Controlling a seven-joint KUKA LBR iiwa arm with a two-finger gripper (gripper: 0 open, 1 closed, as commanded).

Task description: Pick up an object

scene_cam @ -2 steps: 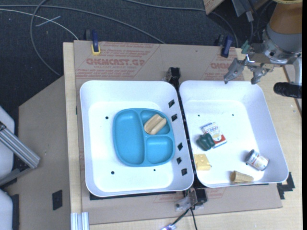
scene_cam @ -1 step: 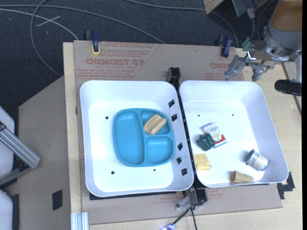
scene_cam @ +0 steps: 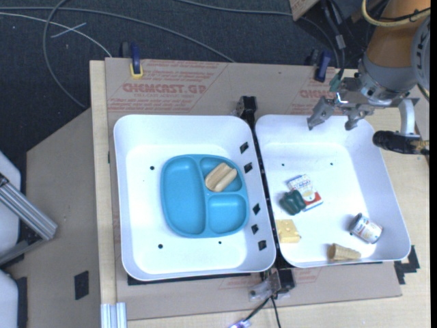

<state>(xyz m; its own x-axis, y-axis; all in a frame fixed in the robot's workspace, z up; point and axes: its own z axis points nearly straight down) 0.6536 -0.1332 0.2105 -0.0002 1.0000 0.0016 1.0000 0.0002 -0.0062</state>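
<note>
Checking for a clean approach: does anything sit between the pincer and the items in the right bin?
Nothing visible does. The pincer hangs open over the right bin's far edge; the small packet, dark green piece and can lie uncovered below.

Two white bins [scene_cam: 130,183], one blue tray [scene_cam: 181,203], one bread roll [scene_cam: 220,177], five small items [scene_cam: 300,193].

**Stuff you can't really make out**

The arm [scene_cam: 399,19] runs off frame at 1 o'clock. The can [scene_cam: 366,229] label is too small to read, same with the packet [scene_cam: 304,188]. The dark green thing [scene_cam: 294,201] is just a blob, can't tell what.
</note>
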